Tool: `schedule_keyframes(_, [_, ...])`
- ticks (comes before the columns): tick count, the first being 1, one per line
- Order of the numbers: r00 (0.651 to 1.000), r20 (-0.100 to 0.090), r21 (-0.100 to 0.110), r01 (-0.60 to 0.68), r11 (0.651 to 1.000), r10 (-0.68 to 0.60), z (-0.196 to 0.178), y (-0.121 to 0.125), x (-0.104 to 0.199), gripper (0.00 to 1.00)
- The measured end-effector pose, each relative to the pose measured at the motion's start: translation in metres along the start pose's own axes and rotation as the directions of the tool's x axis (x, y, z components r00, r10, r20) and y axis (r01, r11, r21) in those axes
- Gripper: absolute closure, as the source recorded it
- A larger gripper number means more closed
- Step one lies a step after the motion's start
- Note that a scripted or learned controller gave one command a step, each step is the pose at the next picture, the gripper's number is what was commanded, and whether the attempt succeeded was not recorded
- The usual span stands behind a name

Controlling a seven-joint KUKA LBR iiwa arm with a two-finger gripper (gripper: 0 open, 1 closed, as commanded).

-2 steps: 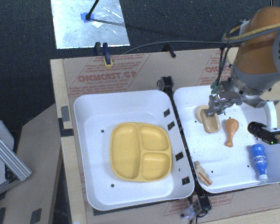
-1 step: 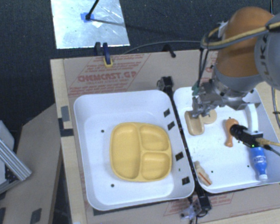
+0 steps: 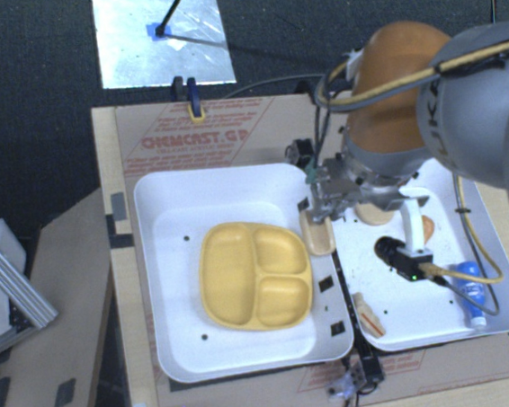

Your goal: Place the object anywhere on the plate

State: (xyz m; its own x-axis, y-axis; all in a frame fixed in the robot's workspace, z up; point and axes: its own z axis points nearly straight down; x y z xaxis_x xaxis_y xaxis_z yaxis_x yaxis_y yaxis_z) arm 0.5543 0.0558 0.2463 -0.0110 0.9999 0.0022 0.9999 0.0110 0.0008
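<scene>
**Tan block being carried over the bin divider toward the plate**

A pale tan block (image 3: 318, 237) is being gripped by the hand (image 3: 317, 211), its top end being pinched between the fingers while the rest hangs below them. It is being held right over the divider between the two white bins, at about 3 o'clock from the yellow divided plate (image 3: 255, 274), just beside that plate's rim but not yet over it.

The step in hand is being judged as the carry across. To be done well, the block should be taken further toward 9 o'clock until it is hanging fully above one of the plate's compartments, then lowered until it is nearly touching before being let go. A release at the divider would likely be dropping it onto the left bin (image 3: 174, 252) floor or the rim.

The block's long axis is running from 12 o'clock to 6 o'clock in the camera view, apparently close to upright, with its free end pointing down toward 6 o'clock. Because it is being held by one end, it is expected to topple flat on release, so a wide compartment is being favoured.
</scene>
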Motion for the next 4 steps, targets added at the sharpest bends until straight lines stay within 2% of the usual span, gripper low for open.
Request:
schedule_keyframes(1, [1.0,0.0,0.001,-0.001,1.0,0.001,0.007,-0.013,0.048,1.0])
schedule_keyframes(2, [1.0,0.0,0.0,-0.001,1.0,0.001,0.008,-0.009,0.101,1.0])
schedule_keyframes(3, [1.0,0.001,0.0,-0.004,1.0,0.004,0.015,-0.007,0.127,1.0])
schedule_keyframes(4, [1.0,0.001,0.0,-0.006,1.0,0.006,0.014,-0.007,0.126,0.0])
